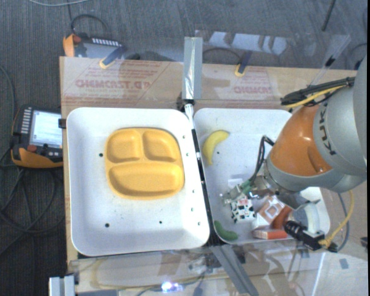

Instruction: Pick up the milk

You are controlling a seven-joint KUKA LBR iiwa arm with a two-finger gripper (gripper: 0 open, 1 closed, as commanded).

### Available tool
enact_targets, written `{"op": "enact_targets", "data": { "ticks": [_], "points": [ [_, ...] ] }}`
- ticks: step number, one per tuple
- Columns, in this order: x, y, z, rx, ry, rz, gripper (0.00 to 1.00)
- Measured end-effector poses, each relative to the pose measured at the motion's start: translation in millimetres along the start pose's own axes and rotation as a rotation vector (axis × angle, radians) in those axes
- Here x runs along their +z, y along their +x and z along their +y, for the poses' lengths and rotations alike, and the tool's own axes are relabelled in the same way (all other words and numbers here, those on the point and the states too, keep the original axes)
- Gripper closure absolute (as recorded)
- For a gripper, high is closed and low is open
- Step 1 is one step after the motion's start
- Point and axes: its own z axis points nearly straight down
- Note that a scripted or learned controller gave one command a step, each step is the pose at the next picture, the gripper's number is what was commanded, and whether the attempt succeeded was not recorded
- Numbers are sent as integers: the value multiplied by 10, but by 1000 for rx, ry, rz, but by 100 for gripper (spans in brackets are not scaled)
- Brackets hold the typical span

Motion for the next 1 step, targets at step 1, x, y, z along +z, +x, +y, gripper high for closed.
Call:
{"op": "enact_targets", "data": {
  "ticks": [1],
  "points": [
    [-832, 666, 384, 71, 20, 3, 100]
  ]
}}
